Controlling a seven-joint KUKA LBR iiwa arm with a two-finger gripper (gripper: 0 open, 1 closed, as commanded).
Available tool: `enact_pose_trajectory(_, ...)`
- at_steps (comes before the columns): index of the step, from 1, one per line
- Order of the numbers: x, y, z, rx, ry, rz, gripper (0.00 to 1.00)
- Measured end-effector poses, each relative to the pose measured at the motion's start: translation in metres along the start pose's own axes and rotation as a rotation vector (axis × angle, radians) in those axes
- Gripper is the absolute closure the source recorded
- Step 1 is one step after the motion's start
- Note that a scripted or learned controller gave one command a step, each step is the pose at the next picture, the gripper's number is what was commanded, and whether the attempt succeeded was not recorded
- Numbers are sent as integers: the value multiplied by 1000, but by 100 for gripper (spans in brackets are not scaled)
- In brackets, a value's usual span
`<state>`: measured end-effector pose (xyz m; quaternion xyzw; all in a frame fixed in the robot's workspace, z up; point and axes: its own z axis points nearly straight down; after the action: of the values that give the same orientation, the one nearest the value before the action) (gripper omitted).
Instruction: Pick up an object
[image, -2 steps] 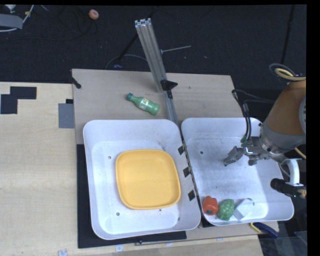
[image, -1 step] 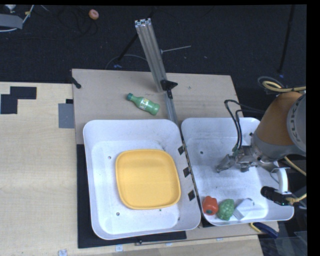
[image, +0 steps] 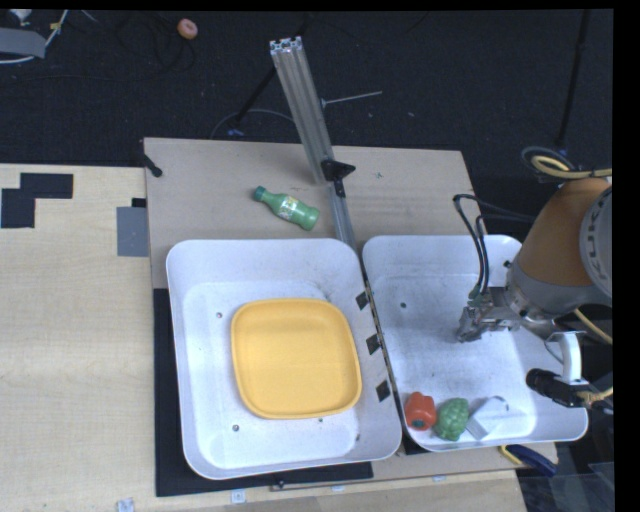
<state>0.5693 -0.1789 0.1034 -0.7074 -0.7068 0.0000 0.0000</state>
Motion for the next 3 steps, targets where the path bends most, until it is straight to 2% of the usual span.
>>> enact_pose_trajectory(1,3,2,-62,-5,-1,-1,100)
enact_pose_trajectory(3,10,1,-148,-4,-1,-1,100)
